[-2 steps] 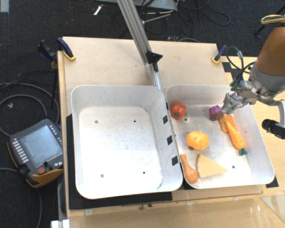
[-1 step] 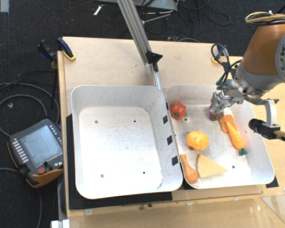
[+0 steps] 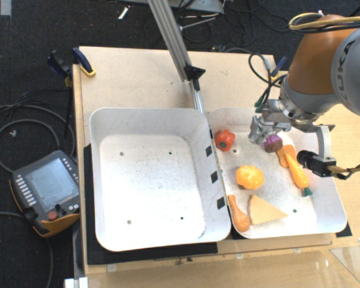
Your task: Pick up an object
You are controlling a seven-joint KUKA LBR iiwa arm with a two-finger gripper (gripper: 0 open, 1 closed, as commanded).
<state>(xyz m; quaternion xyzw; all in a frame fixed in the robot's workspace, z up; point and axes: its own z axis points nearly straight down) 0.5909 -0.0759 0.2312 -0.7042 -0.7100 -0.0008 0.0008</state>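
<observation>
Camera view from above has the gripper down in the right bin, right over a small purple onion-like toy at the bin's far side, just beside the orange carrot; whether it is open or closed I cannot tell from here. That purple piece looks light, hard and smooth, likely to roll or squirt out, so I'd pinch it across its widest middle. Around it lie a red tomato, a yellow-orange round fruit, a tan wedge and an orange piece, with the left bin alongside on the counter.
</observation>
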